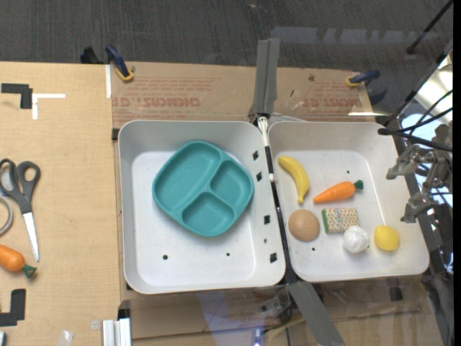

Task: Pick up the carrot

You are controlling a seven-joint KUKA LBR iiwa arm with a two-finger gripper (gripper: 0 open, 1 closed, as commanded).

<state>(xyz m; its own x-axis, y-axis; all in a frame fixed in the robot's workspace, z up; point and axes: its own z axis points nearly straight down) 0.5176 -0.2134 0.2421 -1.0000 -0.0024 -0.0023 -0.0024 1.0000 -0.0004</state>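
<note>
From above, the carrot lies flat in the right bin, near its middle, orange body pointing left and green stub toward the right wall, so it offers a long side to be taken across. It sits apart from its neighbours: a banana to its left, a brown egg-shaped ball and a speckled sponge block nearer the camera, with a white lump and a lemon nearer still; that loose spread probably leaves room to come down on it alone. The hand hangs over the right edge of this bin, well apart from the carrot, and whether it is spread or pressed together cannot be told from the tangle of metal and cable there. The left bin holds a teal divided plate, lying flat. Both bins rest on brown cardboard clamped at its far corners. To the left is the pale wooden worktop, bearing scissors and a second carrot at the left edge. Beyond lies dark carpeted floor.
</note>
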